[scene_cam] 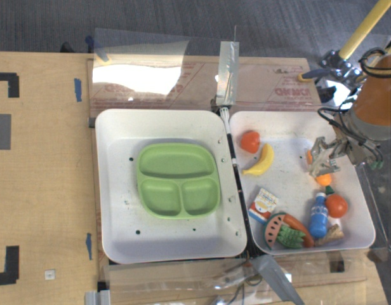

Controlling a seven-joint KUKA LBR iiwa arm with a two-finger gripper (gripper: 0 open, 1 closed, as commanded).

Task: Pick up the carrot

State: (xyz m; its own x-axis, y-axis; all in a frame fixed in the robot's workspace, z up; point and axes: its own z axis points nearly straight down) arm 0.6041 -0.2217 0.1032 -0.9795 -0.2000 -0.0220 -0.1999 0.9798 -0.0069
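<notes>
Over the right bin (367, 218), the pincer (324, 164) hangs just above the carrot (324, 180); its opening cannot be told.

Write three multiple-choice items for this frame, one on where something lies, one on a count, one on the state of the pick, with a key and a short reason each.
1. Where does the banana lie?
A. In the right bin, just below the tomato
B. On the green plate
C. On the bench outside both bins

2. How many compartments has the green divided plate?
A. Two
B. Three
C. Five

3. How does the pick stand?
A. The carrot hangs high above the bins
B. The carrot rests on the plate
C. The gripper is low over an orange piece in the right bin

Key: 1 A, the banana curves beside the right bin's left wall, under the tomato. 2 B, one long section above two smaller ones. 3 C, the gripper sits just above the orange piece, which looks like the carrot's end.
</notes>
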